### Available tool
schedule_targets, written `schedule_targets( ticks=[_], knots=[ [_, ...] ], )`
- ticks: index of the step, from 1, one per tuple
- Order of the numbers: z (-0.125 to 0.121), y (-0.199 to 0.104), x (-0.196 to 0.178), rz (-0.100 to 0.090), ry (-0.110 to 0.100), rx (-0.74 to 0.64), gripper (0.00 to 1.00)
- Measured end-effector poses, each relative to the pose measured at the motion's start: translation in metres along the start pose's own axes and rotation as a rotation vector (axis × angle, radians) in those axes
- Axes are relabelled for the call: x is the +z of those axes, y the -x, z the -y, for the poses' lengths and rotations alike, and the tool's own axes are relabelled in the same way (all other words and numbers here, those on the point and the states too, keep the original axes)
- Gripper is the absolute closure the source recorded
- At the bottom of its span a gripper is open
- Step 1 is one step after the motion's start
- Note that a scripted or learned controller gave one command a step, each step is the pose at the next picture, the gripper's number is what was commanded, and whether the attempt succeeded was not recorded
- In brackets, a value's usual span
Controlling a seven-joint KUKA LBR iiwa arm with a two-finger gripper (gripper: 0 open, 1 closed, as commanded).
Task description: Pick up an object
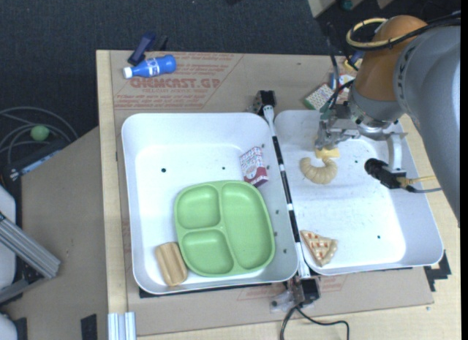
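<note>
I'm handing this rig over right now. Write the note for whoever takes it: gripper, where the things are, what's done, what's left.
Gripper: low in the right bin, right above the croissant; I can't tell whether it has a grip.
Right bin also: waffle slice at the near left corner.
Left bin: green divided plate, tan bread piece beside it, red-and-white packet by the divider.
Done: arm is at the croissant.
Left: confirm a grasp and lift; nothing is visibly lifted yet.
</note>
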State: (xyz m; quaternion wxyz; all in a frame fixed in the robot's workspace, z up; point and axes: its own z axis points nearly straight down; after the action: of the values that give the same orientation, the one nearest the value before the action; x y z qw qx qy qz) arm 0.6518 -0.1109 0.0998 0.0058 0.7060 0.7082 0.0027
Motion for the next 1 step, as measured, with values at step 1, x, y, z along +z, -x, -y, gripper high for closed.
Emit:
schedule_targets(
  ticks=[1],
  knots=[
    [0.0016, 0.0, 0.0024, 0.0, -0.005, 0.001, 0.0]
  ],
)
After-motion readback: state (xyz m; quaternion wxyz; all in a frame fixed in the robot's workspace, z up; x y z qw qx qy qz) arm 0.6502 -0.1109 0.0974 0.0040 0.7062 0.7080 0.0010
